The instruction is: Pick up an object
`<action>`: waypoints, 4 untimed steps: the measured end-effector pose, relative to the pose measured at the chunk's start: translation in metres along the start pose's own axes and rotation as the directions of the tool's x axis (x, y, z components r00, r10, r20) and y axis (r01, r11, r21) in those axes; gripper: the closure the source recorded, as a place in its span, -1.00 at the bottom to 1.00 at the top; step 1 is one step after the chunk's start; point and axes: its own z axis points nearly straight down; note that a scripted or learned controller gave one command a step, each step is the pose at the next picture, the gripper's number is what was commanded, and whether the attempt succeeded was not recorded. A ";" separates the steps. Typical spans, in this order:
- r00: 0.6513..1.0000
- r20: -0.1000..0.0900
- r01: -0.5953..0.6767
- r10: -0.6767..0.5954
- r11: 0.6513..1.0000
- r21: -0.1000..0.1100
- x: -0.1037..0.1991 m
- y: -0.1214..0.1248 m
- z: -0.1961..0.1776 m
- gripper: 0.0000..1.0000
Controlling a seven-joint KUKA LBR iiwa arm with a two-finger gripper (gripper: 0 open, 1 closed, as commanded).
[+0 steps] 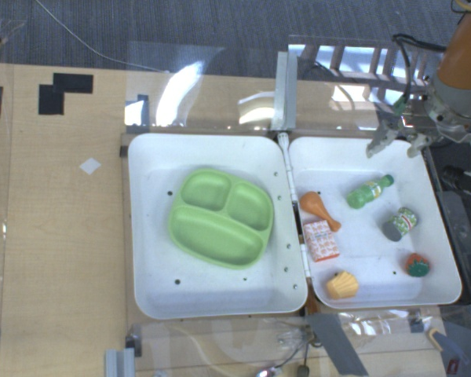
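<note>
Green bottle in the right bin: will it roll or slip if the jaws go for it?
The small green plastic bottle lies on its side on the smooth white right bin, so a nudge across its round body would probably roll it. It looks toy-sized, likely light and rigid. Its glossy surface may slip; closing across the body seems safer than at the narrow cap.

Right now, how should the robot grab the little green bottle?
Grip the green bottle across the fat middle of its body, coming straight down from above. It lies on its side, slanted, cap toward the upper right, with free floor around it. The gripper should probably turn so its fingers straddle the narrow width.
</note>
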 end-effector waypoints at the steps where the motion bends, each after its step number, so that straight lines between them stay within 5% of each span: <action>1: 1.000 0.000 0.002 -0.002 1.000 0.001 0.033 0.029 0.099 -1.00; 2: 1.000 0.000 0.002 -0.002 1.000 -0.002 0.041 0.021 0.068 -1.00; 3: 1.000 0.001 -0.003 0.003 1.000 -0.001 0.030 0.022 0.091 -1.00; 4: 1.000 -0.001 -0.005 0.005 1.000 0.002 0.055 -0.053 0.137 -1.00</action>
